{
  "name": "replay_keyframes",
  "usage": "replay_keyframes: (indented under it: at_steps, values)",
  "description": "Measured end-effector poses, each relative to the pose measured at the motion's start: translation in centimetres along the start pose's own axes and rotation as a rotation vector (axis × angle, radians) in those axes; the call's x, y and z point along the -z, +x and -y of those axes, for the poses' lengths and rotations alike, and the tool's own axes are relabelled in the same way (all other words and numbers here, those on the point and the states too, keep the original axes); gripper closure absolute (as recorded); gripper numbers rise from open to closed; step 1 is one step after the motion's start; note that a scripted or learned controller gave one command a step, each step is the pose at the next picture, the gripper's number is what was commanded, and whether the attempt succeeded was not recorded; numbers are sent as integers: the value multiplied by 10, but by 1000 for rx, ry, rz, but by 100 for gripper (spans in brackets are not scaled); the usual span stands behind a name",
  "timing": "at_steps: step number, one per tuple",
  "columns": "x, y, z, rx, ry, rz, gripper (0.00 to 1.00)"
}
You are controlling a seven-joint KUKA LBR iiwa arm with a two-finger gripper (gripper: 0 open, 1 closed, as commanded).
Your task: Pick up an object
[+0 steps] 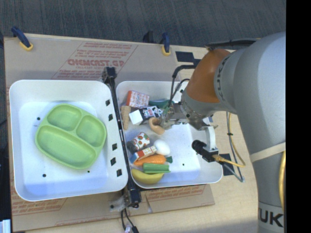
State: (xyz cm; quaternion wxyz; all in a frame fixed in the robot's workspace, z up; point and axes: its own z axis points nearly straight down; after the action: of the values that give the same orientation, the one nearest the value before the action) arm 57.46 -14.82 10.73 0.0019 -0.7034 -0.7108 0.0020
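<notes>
Our claw (pixel 165 121) sits low in the right bin (pixel 206 176), beside the tan cup (pixel 156 125); can't tell its state. Cup looks light, stiff, prob. slippery; we'd pinch across its rim. Egg (pixel 162 147) just below the cup.

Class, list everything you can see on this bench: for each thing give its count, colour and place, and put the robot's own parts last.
Bins: 2, white, side by side on cardboard.
Divided plate: 1, light green, left bin.
Toy food pile: mixed colours, right bin's left side, including banana, carrot, egg, small cartons.
Clamps: 2, blue and yellow, cardboard's far edge.
Arm: 1, grey with orange band, from the right.
End effector: 1, over the right bin, by the pile.
</notes>
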Motion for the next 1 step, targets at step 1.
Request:
replay_keyframes:
  at_steps: [1]
  values:
    - [118, 41, -2, -4, -8, 0, 100]
